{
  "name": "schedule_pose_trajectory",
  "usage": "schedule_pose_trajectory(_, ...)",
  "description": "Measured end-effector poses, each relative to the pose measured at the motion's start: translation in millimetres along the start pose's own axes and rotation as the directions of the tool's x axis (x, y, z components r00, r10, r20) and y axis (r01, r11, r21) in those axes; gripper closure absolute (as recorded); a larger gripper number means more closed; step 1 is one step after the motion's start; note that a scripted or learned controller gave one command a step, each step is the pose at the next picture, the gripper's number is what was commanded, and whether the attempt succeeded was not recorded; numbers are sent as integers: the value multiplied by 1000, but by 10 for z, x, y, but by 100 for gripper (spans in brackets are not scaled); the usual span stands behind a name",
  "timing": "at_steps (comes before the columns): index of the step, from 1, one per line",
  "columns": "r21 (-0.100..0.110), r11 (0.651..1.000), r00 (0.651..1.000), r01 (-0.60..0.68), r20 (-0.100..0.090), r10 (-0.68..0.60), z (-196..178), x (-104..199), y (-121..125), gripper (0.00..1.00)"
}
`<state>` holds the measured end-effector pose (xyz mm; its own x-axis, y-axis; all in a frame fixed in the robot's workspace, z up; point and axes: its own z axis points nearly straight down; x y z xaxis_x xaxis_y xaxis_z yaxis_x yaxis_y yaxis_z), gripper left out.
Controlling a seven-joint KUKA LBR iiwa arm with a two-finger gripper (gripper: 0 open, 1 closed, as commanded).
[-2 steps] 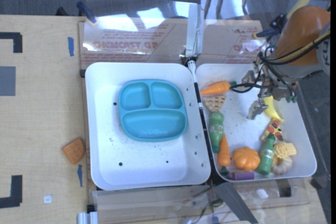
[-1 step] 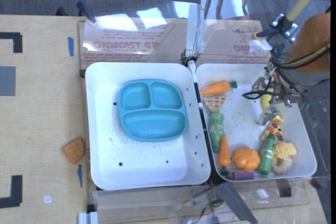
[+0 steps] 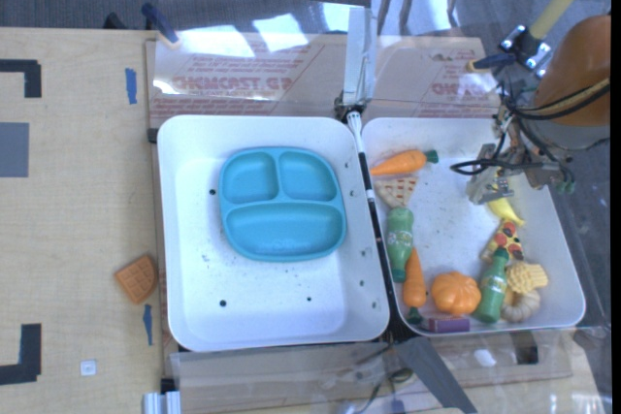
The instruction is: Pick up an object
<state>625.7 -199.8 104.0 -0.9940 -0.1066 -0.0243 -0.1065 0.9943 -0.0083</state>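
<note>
My gripper (image 3: 492, 183) hangs low over the right side of the right bin (image 3: 441, 208), just above a small yellow toy (image 3: 504, 208). Wires and the wrist hide its tips. The bin holds several toy foods: a carrot (image 3: 399, 162) at the back left, a pizza slice (image 3: 396, 192), a green bottle (image 3: 399, 234), a smaller carrot (image 3: 414, 279), an orange pumpkin (image 3: 454, 293), another green bottle (image 3: 493, 284), a corn piece (image 3: 527, 277) and a red-yellow toy (image 3: 507, 238).
The left bin (image 3: 194, 286) bears a blue divided plate (image 3: 281, 204). A brown waffle-like piece (image 3: 136, 278) lies on the bench left of the bins. Clear plastic panels (image 3: 359, 63) stand behind both bins. The arm's orange band (image 3: 582, 63) is at the right.
</note>
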Motion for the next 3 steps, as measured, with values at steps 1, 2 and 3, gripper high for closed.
schedule_pose_trajectory(1,-1,1000,1000,0,-2,0,11,4,4,0)
schedule_pose_trajectory(2,-6,994,994,-107,-16,107,153,64,58,0)
schedule_pose_trajectory(3,-1,994,994,-106,0,106,2,15,53,100)
